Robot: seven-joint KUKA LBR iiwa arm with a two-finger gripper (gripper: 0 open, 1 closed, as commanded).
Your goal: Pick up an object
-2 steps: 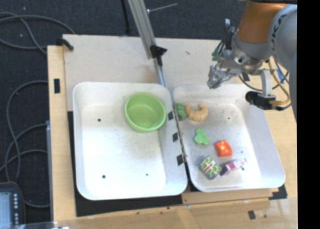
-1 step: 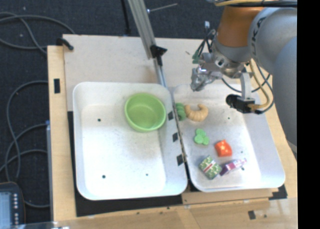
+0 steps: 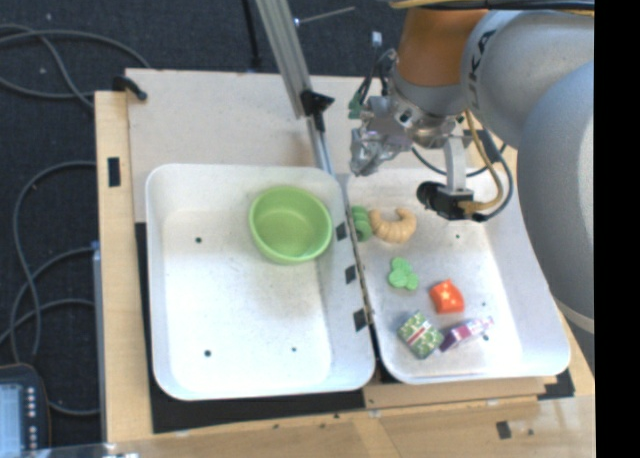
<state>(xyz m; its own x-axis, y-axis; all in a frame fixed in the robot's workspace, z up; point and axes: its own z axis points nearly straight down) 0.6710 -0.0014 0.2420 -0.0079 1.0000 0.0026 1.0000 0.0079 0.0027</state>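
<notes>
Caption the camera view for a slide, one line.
KUKA arm's claw hovers over the right bin's far edge, near a croissant toy; a green bowl sits in the left bin.

arm (image 3: pixel 530 56): cut off right | jaws: blurred, perhaps empty | monitor (image 3: pixel 20 411): cropped at corner

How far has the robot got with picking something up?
Nothing looks picked up yet. The gripper hangs above the far edge of the right bin, near the croissant. The croissant, green clover piece, orange block and wrapped packets all lie in that bin. Reaching down, grabbing and lifting are left.
</notes>
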